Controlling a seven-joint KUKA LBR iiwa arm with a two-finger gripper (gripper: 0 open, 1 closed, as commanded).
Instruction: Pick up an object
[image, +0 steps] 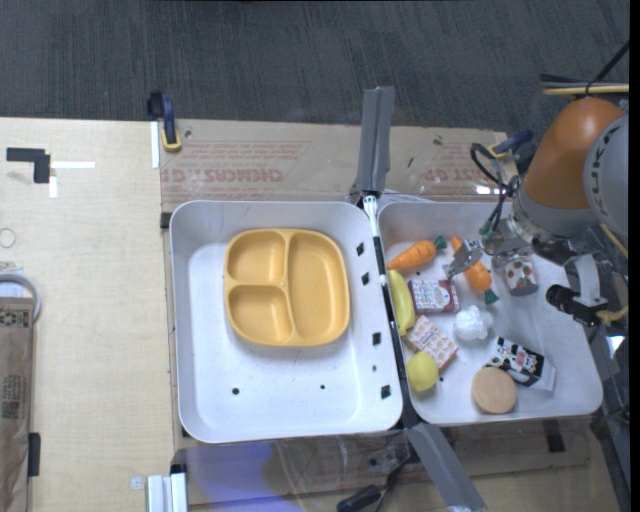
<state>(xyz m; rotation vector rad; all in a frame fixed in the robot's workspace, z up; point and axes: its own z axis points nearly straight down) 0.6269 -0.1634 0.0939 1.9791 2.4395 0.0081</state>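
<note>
My gripper (464, 262) hangs low over the back middle of the right bin (575, 405), reaching in from the right under the arm's orange band. Just left of it lies an orange carrot (412, 255), and a smaller orange piece (480, 276) sits right beside it on its near side. A small printed cup (518, 275) stands just to its right. Nearer the front are a banana (400, 300), two pink packets (432, 296) (431, 341), a white lump (470, 323), a lemon (422, 372), a tan round biscuit (494, 392) and a black-and-white carton (520, 362).
The left bin (195, 330) holds a yellow three-part plate (288, 287). A grey divider bar (374, 150) runs between the bins at the back. The arm's body and cables (580, 300) cover the right bin's far right side.
</note>
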